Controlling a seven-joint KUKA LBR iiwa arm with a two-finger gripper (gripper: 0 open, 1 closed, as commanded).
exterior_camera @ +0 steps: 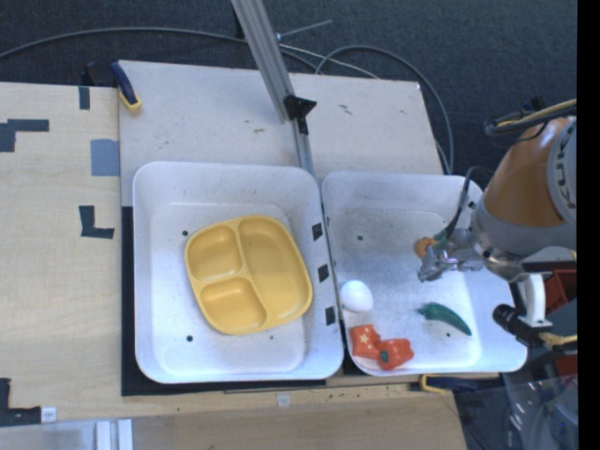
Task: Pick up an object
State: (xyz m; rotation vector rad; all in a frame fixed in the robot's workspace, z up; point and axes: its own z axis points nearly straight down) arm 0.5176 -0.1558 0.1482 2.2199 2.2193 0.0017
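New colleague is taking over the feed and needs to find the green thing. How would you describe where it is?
Look at the right-hand white bin, the one the grey and orange arm reaches into. Just below the gripper, near the bin's lower right corner, lies the small dark green item. It is long, thin and the one green thing there; the white ball and the red-orange pieces sit to its left.

Two white bins (150, 251), metal pole (267, 50), blue-yellow clamp (126, 86), cables (375, 59)
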